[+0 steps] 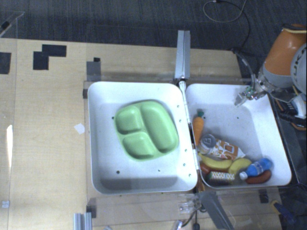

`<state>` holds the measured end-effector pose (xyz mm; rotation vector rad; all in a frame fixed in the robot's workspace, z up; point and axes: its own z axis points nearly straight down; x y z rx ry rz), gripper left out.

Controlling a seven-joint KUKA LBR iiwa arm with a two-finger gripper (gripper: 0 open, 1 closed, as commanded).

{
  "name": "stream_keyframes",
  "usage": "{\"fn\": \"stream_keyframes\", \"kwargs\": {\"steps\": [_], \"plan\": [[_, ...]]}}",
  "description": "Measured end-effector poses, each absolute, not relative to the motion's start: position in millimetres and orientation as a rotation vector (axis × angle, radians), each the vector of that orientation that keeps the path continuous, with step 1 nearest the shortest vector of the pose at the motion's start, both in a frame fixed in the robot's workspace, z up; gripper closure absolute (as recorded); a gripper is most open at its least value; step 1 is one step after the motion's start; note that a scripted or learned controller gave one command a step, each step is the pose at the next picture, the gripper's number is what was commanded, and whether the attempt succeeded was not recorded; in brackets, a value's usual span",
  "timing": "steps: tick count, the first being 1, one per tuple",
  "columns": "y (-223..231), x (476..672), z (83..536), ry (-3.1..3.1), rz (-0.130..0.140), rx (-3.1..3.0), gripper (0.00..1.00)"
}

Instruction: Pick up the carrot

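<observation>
From the camera view above the bench (pixel 43 128), everything is taking its place from the metal divider (pixel 183 56) that is running between the two bins. Left of the divider, the left bin (pixel 96 176) is carrying a green sectioned plate (pixel 146 130), sitting roughly at its middle and well out of the action. Right of the divider, the right bin (pixel 249 123) is holding the clutter, and the carrot (pixel 198 127) is lying just beside the divider wall, its green top pointing toward the far rim and its orange body running down toward the heap. That heap is crowding the near corner: a printed packet (pixel 221 150), a banana (pixel 232 166), a blue-capped bottle (pixel 256 168) and a dark sausage-like piece (pixel 259 178), with the carrot's lower end appearing to touch the packet's edge. The arm (pixel 288 56) is reaching in from the far side of the right bin, and the hand (pixel 247 96) is hanging near the far rim, well apart from the carrot; it is too small here to tell whether it is wide or narrow, and nothing is showing in it. My read: the carrot hugging the wall is leaving little room on the divider side, so the approach probably wants to come from above.
</observation>
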<state>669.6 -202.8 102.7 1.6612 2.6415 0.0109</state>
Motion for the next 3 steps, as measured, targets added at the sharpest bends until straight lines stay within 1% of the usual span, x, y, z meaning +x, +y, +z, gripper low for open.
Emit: {"fn": "stream_keyframes", "kwargs": {"steps": [1, 2, 3], "plan": [[-205, 656.9, 89, 2.819, 0.004, 1.362, 1.0], [-159, 637.9, 113, 2.847, 0.004, 1.306, 1.0], [-104, 656.9, 136, 2.959, 0.005, 1.027, 1.0]]}}
